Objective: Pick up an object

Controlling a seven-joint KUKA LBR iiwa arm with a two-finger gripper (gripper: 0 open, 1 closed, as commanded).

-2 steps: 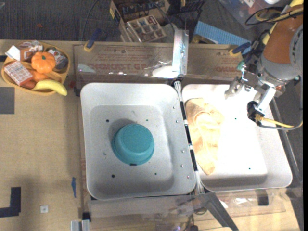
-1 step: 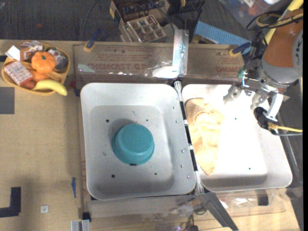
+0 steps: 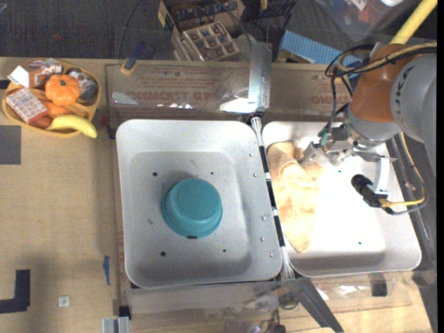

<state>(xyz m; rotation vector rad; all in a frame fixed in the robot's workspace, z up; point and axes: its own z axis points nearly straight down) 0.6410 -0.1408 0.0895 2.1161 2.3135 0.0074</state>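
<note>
A teal bowl (image 3: pixel 193 207) sits upside down in the middle of the left bin (image 3: pixel 139 144). A crumpled tan cloth (image 3: pixel 295 196) lies along the left wall of the right bin (image 3: pixel 361 245), stretching from its far corner toward the front. My gripper (image 3: pixel 313 152) hangs low over the far part of the right bin, right at the cloth's upper right edge. The grey arm with its orange band (image 3: pixel 378 92) reaches in from the right above it. The gripper's tip is small and blurred against the cloth.
A black plug on a cable (image 3: pixel 365 186) hangs over the right bin's middle, beside the arm. A metal divider (image 3: pixel 267 186) separates the bins. A bowl of toy fruit (image 3: pixel 52 99) stands on the bench at far left. Boxes and clutter sit beyond the bins.
</note>
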